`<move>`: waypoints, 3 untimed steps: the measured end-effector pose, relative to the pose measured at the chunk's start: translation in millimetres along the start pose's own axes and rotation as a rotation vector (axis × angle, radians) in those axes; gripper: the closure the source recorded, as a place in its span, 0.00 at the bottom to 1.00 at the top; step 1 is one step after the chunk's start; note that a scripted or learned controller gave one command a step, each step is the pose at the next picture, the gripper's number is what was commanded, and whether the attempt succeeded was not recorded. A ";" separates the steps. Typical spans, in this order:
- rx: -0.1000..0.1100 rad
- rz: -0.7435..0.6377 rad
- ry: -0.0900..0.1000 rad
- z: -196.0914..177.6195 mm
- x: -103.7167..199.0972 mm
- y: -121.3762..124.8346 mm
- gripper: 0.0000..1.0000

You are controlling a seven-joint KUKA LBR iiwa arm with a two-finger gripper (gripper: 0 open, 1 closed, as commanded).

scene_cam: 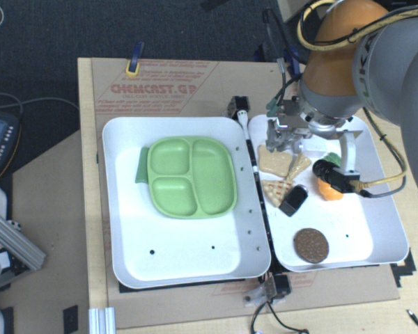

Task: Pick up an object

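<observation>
Now the grey arm (390,54) with its orange band reaches in from the right and hangs over the upper part of the right bin (383,239). Its gripper (284,139) points down at the far left corner of that bin, just above a tan, cracker-like piece (274,162). Whether the fingers are spread or closed I cannot tell — they are dark and small against the wrist, and nothing is clearly seen between them.

Below the tan piece lies a second pale piece with a criss-cross pattern (273,188), touching it or nearly so. Just beside that one, lower and to the right, is a small black block (292,200), tilted. An orange object (329,188) lies to the right of the block, with a black part and a cable above it. Near the front wall of this bin rests a round brown disc (311,245), well apart from the gripper.

The left bin (125,249) holds a green divided plate (192,176) — three compartments, lying flat in the upper half.
</observation>
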State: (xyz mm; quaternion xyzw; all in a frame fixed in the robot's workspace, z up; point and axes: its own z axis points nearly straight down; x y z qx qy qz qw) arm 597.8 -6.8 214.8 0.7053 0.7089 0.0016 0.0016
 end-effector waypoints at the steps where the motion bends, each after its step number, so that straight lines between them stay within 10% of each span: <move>1: -0.002 0.001 0.000 -8.9 30.2 41.0 1.00; 3: 0.000 0.004 -0.001 -20.4 55.9 52.6 1.00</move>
